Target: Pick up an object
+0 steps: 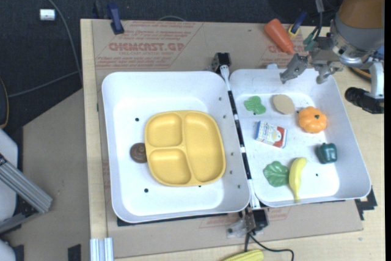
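Claw over the far rim of the right bin, objects lying toward the near side of it

Taking the right bin as landmark: at its left sit the green piece, the small carton and a leafy green; mid-bin lie the tan oval and the banana, its long axis running near-to-far; then the orange pumpkin and dark green pepper. The claw hangs spread wide, gripping nothing, at the bin's far edge; the tan oval lies closest, just nearward and left of it
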You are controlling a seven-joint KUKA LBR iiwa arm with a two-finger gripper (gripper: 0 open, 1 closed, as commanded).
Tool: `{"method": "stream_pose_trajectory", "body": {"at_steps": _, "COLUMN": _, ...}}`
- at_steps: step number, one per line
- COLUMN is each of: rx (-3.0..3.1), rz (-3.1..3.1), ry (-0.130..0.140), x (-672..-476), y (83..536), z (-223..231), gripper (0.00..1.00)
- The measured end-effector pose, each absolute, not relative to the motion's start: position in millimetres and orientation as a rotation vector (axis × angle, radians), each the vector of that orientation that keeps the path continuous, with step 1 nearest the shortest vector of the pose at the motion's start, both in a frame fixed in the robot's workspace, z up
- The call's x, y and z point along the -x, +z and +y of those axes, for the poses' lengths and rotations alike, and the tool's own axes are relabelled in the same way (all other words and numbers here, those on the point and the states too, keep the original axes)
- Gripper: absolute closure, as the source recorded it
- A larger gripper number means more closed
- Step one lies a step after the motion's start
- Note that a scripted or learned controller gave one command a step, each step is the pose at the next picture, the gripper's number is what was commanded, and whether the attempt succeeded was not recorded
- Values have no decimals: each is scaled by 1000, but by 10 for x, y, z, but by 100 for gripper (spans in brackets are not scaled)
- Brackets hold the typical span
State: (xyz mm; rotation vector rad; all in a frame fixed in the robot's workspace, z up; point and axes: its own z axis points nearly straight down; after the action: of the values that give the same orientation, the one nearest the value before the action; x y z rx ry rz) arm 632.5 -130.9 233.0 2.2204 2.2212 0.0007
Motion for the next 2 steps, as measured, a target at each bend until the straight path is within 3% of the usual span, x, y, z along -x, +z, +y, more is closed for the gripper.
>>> {"method": "stream_pose_trajectory", "body": {"at_steps": 2, "rx": -2223, "rz": 2228, "ry": 3, "x": -6119, "y": 840, "z": -2144, "gripper": 0}}
